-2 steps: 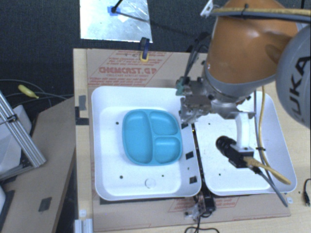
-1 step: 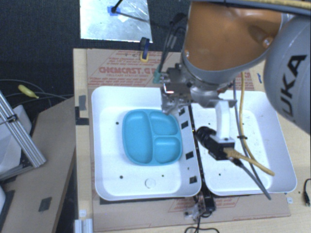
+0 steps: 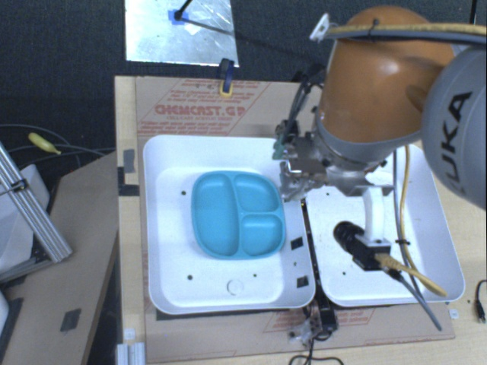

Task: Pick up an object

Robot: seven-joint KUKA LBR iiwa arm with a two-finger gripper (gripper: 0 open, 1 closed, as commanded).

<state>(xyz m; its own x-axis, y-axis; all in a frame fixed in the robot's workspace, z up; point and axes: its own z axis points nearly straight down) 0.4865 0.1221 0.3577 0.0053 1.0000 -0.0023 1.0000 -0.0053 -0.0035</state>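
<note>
The one thing I can see to pick is the light-blue plastic plate with three compartments [image 3: 234, 213]. It lies flat in the middle of the left shallow white bin [image 3: 171, 280], with its right rim near that bin's right wall. The gripper [image 3: 294, 179] hangs over the seam where the two bins meet, just beside the plate's upper right corner. The wrist body hides its working end, so I cannot tell whether it is spread or closed, and I see nothing held in it.

My worry is the plate itself. It is wide, shallow and smooth, so I judge that only its thin rim offers a grip. A descent slightly too far right would land on the bin wall or the ridge between the bins. Too far left, it would press on a compartment floor and close on nothing. Even a sound pinch at the rim could let the plate swing and slip out, because most of its weight sits well away from that corner.

The right shallow white bin [image 3: 434, 226] lies beneath the grey arm with its orange band [image 3: 373, 74]. The arm's bulk blocks much of my view there, so a knock against that bin's wall would be hard for me to spot.
</note>
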